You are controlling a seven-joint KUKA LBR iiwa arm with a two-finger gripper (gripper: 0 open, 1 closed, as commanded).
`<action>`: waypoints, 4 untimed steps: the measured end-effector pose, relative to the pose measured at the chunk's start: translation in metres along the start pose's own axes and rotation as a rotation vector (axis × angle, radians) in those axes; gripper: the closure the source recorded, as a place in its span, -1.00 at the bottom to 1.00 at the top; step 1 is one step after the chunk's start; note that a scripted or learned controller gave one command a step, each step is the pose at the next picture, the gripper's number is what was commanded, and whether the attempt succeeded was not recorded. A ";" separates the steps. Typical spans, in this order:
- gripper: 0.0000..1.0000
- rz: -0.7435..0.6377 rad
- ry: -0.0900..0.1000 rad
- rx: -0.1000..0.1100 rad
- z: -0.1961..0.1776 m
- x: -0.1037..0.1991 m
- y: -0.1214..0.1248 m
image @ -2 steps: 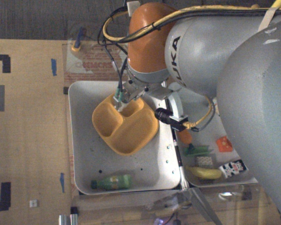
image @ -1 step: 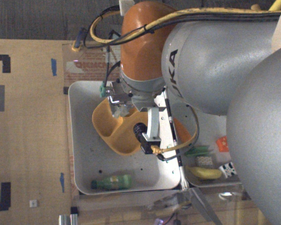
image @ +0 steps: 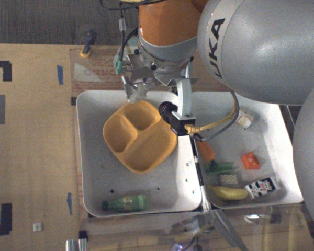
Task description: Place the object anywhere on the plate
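Plate [image: 140,136], yellow with three compartments, sits in the left bin [image: 91,156]. Above its far rim hangs the gripper [image: 136,93]; whether it is apart or together cannot be told. Beyond the plate's right edge, in the right bin [image: 282,140], lie a carrot [image: 205,151], banana [image: 229,193] and orange packet [image: 250,161]. Below the plate lies a green bottle [image: 124,203].

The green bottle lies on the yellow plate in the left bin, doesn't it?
Not quite. The camera view shows the green bottle lying on the floor of the left bin, near its bottom edge, well apart from the yellow plate. It is in the left bin, as you said, but not on the plate.
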State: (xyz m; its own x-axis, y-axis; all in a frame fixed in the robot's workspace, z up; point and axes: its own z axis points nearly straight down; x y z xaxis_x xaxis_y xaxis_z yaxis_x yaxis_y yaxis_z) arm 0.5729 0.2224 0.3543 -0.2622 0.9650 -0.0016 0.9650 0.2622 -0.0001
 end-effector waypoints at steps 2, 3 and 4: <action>1.00 -0.258 0.000 -0.001 0.008 -0.045 -0.007; 1.00 -0.295 0.000 0.000 -0.013 -0.044 -0.032; 1.00 -0.446 0.001 0.000 0.102 0.004 -0.080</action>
State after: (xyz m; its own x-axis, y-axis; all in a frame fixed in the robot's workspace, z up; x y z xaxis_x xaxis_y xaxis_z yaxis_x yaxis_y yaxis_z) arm 0.4947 0.2050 0.2518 -0.6528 0.7575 0.0002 0.7575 0.6528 -0.0008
